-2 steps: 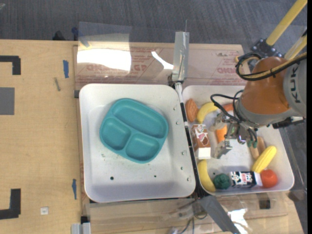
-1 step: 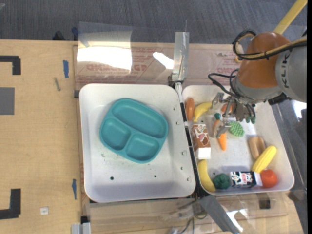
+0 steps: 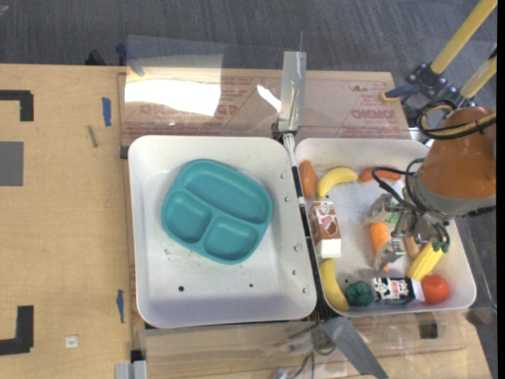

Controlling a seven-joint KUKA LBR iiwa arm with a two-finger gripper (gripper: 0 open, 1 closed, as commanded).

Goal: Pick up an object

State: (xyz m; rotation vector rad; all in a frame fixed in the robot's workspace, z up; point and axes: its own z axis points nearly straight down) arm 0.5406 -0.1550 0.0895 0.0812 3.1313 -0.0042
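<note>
Bins number 2, both shallow and white, side by side on the bench. The left bin (image 3: 150, 290) holds 1 teal divided plate (image 3: 216, 210) with 3 compartments, lying flat near the bin's middle. The right bin (image 3: 465, 290) holds the clutter: 2 bananas, 1 curved banana (image 3: 336, 179) near the far edge and 1 second banana (image 3: 333, 284) along the near left wall; 1 brown sausage-shaped piece (image 3: 308, 178) just left of the far banana; 1 brown-and-white carton (image 3: 325, 227) lying along the left wall between the 2 bananas; 1 dark green round item (image 3: 360, 293) just beside the near banana; 1 black-and-white carton (image 3: 393, 290) lying flat near the front wall; 1 red tomato-like ball (image 3: 436, 289) touching that carton's right end; 1 orange carrot-like piece (image 3: 379, 233) near the middle; 1 yellow piece (image 3: 424, 262) tilted at the right.

The arm (image 3: 459, 164), with its orange band, reaches in from the right over the right bin. The gripper (image 3: 404, 229) hangs low among the orange and yellow pieces, just right of the carrot-like piece. Whether its jaws are spread or pinching anything cannot be told; the wrist and cables cover them.
</note>
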